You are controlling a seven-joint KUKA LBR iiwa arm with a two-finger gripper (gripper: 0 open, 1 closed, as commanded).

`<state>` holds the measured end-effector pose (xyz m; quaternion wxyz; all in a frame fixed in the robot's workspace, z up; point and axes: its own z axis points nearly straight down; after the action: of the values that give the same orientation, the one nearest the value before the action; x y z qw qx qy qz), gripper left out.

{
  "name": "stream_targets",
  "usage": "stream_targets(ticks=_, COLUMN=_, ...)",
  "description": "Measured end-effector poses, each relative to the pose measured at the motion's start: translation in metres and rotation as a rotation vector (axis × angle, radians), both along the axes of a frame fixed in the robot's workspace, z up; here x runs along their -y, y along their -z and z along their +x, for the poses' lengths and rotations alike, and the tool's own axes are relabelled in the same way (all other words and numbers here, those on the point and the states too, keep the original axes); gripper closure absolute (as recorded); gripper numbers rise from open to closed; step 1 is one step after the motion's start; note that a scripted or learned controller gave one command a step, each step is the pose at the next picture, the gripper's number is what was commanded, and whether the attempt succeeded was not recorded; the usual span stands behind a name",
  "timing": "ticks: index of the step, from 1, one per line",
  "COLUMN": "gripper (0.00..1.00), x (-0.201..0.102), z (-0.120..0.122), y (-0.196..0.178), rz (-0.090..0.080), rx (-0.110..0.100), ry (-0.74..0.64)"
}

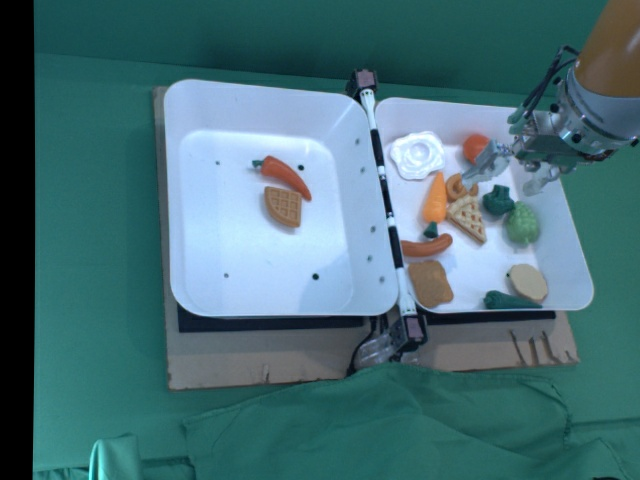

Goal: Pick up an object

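Observation:
My gripper (506,171) hovers over the back right part of the right bin (570,258), fingers apart and nothing between them. Just below it lies a dark green broccoli (497,201), and an orange-red tomato (476,147) sits by its left finger. Also in this bin are a fried egg (416,154), a carrot (435,198), a waffle wedge (467,218), a pale green vegetable (521,224), a sausage (426,247), a toast slice (430,283) and a potato (527,282).
The left bin (200,268) holds a red chili pepper (285,175) and a round waffle (283,207). A black and white divider bar (385,208) runs between the bins. Green cloth (400,418) bunches at the front of the bench.

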<state>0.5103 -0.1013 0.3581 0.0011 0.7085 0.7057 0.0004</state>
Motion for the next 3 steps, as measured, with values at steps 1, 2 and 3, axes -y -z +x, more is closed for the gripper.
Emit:
stream_targets(ticks=1, gripper=0.0, x=0.0, z=0.0, y=0.0, rz=0.0, rx=0.0, ry=0.0)
stream_targets(ticks=2, gripper=0.0, x=0.008, z=-0.005, y=0.044, rz=0.0, rx=-0.004, ry=0.002)
stream_targets(ticks=3, gripper=0.0, x=0.014, z=0.003, y=0.099, rz=0.001, rx=-0.006, ry=0.001)
